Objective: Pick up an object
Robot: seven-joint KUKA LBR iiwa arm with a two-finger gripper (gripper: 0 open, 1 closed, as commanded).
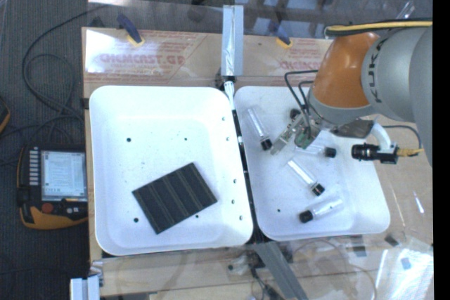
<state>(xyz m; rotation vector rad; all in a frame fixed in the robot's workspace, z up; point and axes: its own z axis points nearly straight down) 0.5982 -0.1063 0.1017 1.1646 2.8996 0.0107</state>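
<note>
Overhead slanted view of the bench. At far left, on the floor beside the bench, lies a handheld control pendant with a lit screen and an orange underside. The left bin holds a dark, ribbed rectangular mat, lying flat and turned at an angle in the bin's lower half. A metal divider post stands at the far edge where the two bins meet.

The right bin holds several small clear tubes with black caps: one tube near the bin's left wall, lying roughly lengthwise; a second tube near the centre, lying diagonally; a third tube toward the near edge. A small capped piece lies just right of the gripper.

The gripper hangs low over the upper middle of the right bin, below the arm's orange band. How far the fingers are spread cannot be told at this size, and no tube is visibly between them. The first tube lies just left of the gripper; the second lies just below it in the view.
</note>
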